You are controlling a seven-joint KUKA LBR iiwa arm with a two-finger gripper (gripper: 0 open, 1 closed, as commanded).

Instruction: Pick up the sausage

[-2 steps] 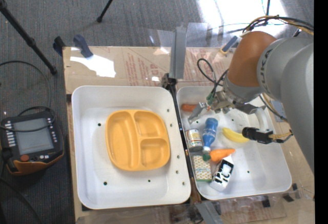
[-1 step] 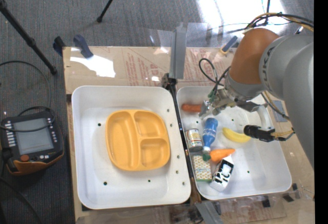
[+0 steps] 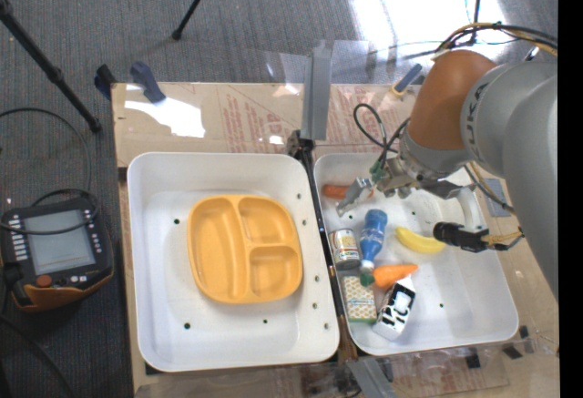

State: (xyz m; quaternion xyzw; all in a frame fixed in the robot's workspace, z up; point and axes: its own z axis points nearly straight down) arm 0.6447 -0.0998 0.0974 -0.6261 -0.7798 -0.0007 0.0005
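The sausage [image 3: 334, 191] is a short reddish-brown piece lying in the far left corner of the right bin [image 3: 474, 319]. My gripper [image 3: 363, 190] is low over the bin just right of it, on the grey arm with the orange band [image 3: 451, 105]. Its fingers point left toward the sausage and stand open. One fingertip [image 3: 352, 200] is close to the sausage's right end. Nothing is held between the fingers.
In the right bin lie a small can [image 3: 345, 247], a blue bottle [image 3: 373, 235], a banana [image 3: 419, 241], a carrot [image 3: 395, 274], a green box [image 3: 359, 300] and a black-and-white pack [image 3: 396, 309]. The left bin [image 3: 155, 332] holds a yellow divided plate [image 3: 244, 248].
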